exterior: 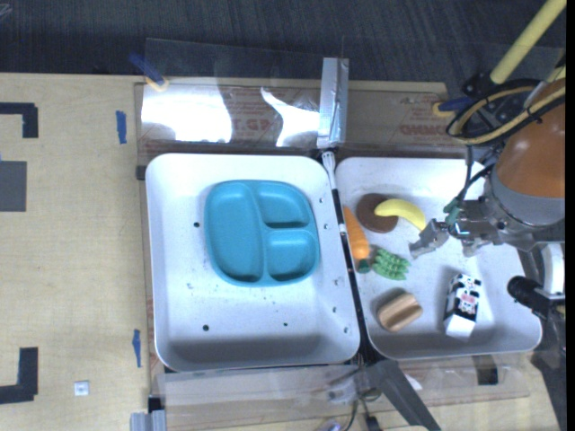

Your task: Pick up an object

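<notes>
Banana (402,212) lies on a brown disc (375,214) near the right bin (503,338)'s far-left corner, not yet lifted; gripper (429,239) hovers just beside it, fingers spread and empty, so the whole pick seems left to do.
</notes>
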`<move>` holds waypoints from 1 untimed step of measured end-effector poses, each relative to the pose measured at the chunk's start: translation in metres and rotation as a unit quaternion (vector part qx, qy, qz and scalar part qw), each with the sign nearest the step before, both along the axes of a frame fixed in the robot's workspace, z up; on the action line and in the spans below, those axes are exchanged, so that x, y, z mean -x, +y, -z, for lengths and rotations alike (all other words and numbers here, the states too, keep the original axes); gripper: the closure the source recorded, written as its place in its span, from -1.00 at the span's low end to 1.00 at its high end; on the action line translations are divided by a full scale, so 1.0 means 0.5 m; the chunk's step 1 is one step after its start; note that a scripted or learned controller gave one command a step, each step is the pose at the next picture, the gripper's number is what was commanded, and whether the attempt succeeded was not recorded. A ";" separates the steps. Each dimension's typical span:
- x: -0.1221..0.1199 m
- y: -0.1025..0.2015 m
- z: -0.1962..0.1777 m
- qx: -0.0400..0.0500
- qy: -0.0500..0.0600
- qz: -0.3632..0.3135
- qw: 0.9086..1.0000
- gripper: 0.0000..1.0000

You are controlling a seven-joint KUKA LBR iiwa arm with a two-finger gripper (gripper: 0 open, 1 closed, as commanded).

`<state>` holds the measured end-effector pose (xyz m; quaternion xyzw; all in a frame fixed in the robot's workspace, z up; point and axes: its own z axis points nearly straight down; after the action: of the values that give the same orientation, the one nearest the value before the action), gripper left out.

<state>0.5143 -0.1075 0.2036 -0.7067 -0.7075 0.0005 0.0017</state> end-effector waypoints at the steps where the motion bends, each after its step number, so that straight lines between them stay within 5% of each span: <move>1: 0.071 -0.127 0.071 0.001 0.000 0.022 1.000 -1.00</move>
<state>0.4788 -0.1711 0.1683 -0.7223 -0.6916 0.0012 0.0015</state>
